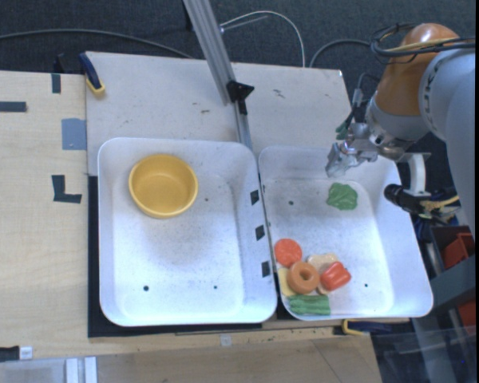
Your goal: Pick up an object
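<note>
A yellow bowl (163, 184) sits alone in the left bin (112, 238). In the right bin (383, 270), toy food clusters at the near edge. I hold the gripper (339, 160) just above the green piece (342, 196), my likely target; its grip I cannot tell.

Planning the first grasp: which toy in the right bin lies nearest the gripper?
The green lump, alone just below the gripper. The others sit clustered at the right bin's near edge.
</note>
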`<state>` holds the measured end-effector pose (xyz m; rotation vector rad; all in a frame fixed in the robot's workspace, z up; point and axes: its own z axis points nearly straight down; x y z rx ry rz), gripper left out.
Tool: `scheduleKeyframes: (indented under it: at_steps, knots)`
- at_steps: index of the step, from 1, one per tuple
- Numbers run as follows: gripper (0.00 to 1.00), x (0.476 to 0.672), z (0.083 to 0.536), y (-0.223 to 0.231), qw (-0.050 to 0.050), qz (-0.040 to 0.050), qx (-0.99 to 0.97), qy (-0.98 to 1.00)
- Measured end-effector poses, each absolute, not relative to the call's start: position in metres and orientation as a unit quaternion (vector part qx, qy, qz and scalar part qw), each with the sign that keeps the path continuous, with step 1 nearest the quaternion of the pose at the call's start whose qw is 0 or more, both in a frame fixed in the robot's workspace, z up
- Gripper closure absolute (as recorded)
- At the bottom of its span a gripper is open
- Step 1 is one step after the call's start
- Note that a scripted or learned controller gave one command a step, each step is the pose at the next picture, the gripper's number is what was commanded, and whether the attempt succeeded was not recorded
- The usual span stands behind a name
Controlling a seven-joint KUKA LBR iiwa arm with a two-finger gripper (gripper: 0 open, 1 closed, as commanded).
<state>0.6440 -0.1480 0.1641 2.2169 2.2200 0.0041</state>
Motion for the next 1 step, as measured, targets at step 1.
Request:
scheduleKeyframes:
  at_steps: [1]
  knots:
    - [1.00,0.6421,0.2082,-0.1433,0.002,0.0012,0.706,0.708]
